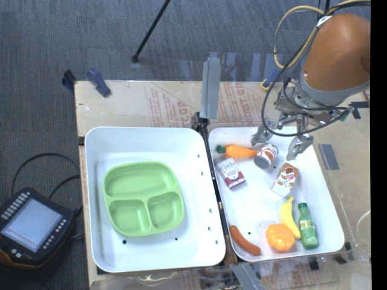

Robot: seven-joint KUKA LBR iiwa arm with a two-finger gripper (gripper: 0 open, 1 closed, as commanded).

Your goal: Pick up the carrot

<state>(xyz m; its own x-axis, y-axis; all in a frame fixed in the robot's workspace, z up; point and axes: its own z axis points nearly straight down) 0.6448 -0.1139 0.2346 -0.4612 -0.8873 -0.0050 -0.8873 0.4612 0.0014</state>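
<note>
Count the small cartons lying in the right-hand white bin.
2. A dark red carton lies near the right bin's left wall, just below the orange carrot. A white carton lies toward the bin's middle, above the yellow banana.

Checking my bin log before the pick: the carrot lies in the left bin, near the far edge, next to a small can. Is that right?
Not quite. The camera view shows the carrot in the right bin, near the far edge, next to the small can. The left bin holds the green divided tray.
</note>
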